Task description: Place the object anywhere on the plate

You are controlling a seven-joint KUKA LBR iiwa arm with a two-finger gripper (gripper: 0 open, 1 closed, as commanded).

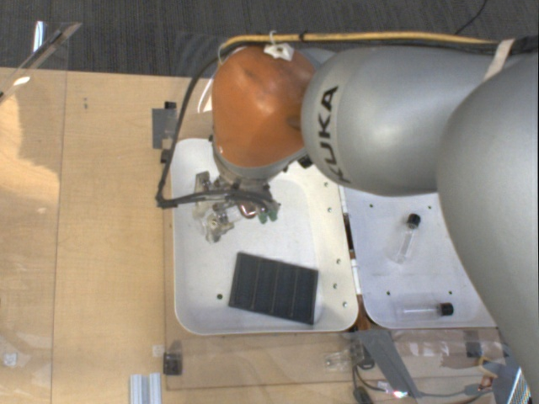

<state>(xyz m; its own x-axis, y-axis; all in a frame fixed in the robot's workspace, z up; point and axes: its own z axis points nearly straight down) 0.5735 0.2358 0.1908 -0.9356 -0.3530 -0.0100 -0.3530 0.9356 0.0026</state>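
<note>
Plate (274, 288), a dark grey ribbed square, lies flat in the near half of the left bin (194, 297), turned slightly askew to the bin's walls, with nothing on it. The bin sits on a pale wooden bench (84, 225), and the right bin (379, 297) stands just beside it, their rims almost touching.

In the right bin lie 2 small clear tubes with black caps. Tube 1 (407, 241) rests on a slant near the bin's middle, cap toward the far side. Tube 2 (424, 310) lies almost level close to the near wall, cap pointing right. The 2 are well apart from each other and from the plate.

The grey arm (396, 124) reaches in from the right and covers much of the right bin's far part. Its orange band (253, 99) sits over the far end of the left bin. Below it, the gripper (232, 210) hangs over the far half of the left bin, apart from the plate. From this slant I cannot tell how its jaws stand, nor whether anything is held between them. A black cable (181, 116) loops from the gripper up past the bin's far left corner.
</note>
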